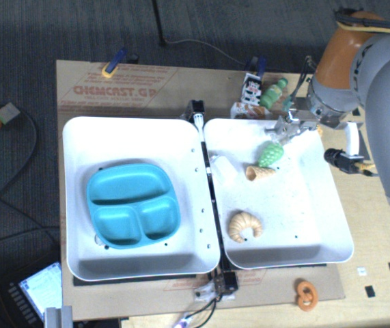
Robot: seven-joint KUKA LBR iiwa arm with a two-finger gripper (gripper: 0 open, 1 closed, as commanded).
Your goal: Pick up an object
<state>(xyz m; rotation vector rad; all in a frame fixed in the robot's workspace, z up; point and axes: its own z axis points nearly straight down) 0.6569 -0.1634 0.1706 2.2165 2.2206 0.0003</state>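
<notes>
The right white bin (pixel 317 203) holds a green bumpy toy (pixel 271 154) near its back. A tan cone-shaped piece (pixel 259 173) lies just in front of the toy. A croissant-shaped toy (pixel 244 226) rests toward the front of the bin, and a pale clear item (pixel 223 167) sits by the left wall. My gripper (pixel 285 130) hangs at the bin's back edge, directly above and slightly right of the green toy and very close to it. The slanted view hides whether it touches the toy.
The left white bin (pixel 78 183) holds a blue divided plate (pixel 133 203). Behind the right bin stand a small printed box (pixel 251 91) and a green toy (pixel 272 94). An orange ring (pixel 307 294) lies on the bench in front.
</notes>
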